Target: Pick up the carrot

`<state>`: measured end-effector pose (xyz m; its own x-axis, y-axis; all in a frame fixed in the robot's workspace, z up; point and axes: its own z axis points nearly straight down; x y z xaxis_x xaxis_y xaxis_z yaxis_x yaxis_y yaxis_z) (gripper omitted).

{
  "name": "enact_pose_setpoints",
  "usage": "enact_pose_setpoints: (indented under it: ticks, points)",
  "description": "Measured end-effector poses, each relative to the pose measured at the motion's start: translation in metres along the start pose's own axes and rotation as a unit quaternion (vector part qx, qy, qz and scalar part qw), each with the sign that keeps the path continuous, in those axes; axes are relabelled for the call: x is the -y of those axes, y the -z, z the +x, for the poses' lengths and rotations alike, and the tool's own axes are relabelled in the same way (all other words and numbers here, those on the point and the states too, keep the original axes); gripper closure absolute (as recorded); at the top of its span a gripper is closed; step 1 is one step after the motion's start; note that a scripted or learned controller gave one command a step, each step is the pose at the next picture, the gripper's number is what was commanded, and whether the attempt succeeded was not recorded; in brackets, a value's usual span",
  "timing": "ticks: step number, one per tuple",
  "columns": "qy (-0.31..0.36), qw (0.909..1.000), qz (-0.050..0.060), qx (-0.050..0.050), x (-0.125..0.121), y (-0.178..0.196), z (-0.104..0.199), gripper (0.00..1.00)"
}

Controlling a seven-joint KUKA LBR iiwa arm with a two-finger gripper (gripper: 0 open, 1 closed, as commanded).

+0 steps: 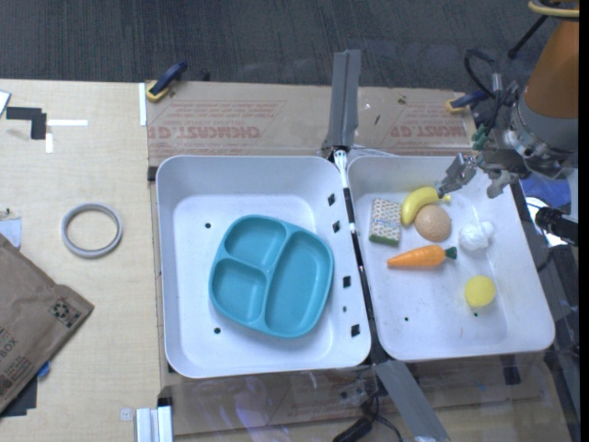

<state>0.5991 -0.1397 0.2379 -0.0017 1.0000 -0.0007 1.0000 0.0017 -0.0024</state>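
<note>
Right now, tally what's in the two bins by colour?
Yellow: 2, banana and lemon
Orange: 1, carrot
Tan: 1, egg-shaped piece
White: 1, small lump
Yellow-green: 1, sponge block
Blue: 1, divided plate
Total: 7

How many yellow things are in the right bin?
2: a banana at the back, touching the brown egg-shaped item, and a lemon nearer the front, right of the carrot. None seem hidden.
</note>
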Motion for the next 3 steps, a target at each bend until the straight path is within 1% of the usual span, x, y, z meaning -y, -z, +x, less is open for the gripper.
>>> enact_pose_setpoints:
  ticks: [1,2,3]
  points:
    - [-0.042,0.9991,-0.004,-0.001,0.0549,-0.1431,0.0224,0.0]
    - [-0.044,0.999,-0.004,-0.001,0.0544,-0.1337,0.0217,1.0]
    - [-0.044,0.999,-0.004,-0.001,0.0545,-0.1337,0.0218,0.0]
